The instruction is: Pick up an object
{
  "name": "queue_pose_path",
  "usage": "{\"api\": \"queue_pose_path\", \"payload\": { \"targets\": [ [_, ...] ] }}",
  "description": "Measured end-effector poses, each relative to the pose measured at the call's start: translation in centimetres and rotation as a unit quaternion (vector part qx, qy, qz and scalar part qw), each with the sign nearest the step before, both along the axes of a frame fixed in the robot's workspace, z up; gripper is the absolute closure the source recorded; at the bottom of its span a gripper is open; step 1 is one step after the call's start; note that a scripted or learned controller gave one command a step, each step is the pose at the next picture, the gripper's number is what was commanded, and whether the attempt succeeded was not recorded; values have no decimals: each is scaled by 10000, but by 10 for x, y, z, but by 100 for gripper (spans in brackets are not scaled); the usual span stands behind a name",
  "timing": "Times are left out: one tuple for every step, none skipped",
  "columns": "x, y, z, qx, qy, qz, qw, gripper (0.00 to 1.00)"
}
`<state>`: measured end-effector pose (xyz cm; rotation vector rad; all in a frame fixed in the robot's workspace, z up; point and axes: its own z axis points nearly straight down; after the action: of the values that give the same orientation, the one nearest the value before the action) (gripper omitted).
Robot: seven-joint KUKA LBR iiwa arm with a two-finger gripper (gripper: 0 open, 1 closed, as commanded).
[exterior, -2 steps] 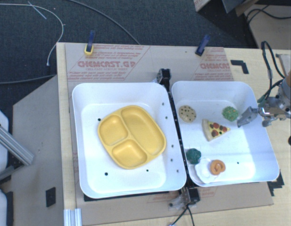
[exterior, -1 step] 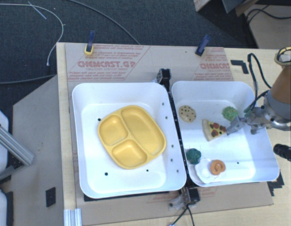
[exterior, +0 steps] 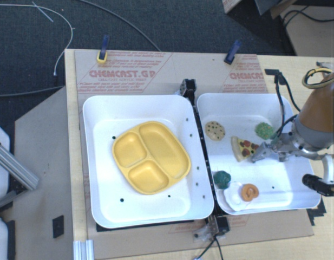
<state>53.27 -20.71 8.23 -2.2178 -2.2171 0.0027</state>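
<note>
The right bin holds several small toy foods. A round speckled cookie lies at its far left, and a pizza slice sits near the middle. A light green piece lies behind the slice. A dark green piece and an orange ring-shaped piece lie near the front. My gripper reaches in low from the right, its tip right beside the pizza slice's right end. I see nothing lifted off the bin floor.
The left bin holds a yellow three-compartment plate. Black clips join the bins at their shared edge. The orange-banded arm covers the right bin's right side. Cables trail at the far right.
</note>
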Motion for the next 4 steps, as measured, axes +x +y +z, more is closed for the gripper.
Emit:
{"api": "queue_pose_path", "payload": {
  "targets": [
    [2,0,14,-8,-30,2,10000,100],
    [0,-1,58,-22,-48,4,10000,100],
    [-7,-7,107,-23,-48,-1,10000,100],
    [-16,-7,163,-28,-62,5,10000,100]
  ]
}}
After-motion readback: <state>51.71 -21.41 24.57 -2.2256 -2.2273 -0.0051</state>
